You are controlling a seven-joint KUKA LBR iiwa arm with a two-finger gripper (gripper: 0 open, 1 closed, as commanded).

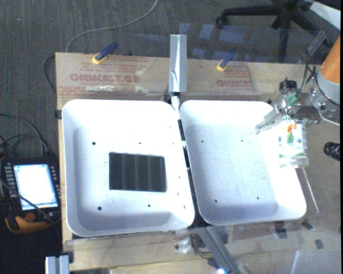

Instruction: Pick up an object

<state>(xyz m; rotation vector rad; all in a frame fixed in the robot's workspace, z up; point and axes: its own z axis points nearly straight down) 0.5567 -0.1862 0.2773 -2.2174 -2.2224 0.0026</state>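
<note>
the arm (pixel 331 79) is cut off at the right edge, and whether the tool (pixel 286 114) is open or closed cannot be told. it hangs over the right bin (pixel 217 153)'s right rim, above a clear packet (pixel 291 144) lying lengthwise along that rim. a dark ribbed pad (pixel 137 172) lies flat in the left bin (pixel 80 153), long axis left-right.

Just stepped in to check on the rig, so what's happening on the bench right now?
The arm reaches in from the right, its gripper over the upper right corner of the right bin. A small clear packet with green and orange print hangs just below it at the bin's right edge; whether the gripper actually holds it is unclear. A dark ribbed rectangular object lies flat in the left bin, away from the arm.
</note>
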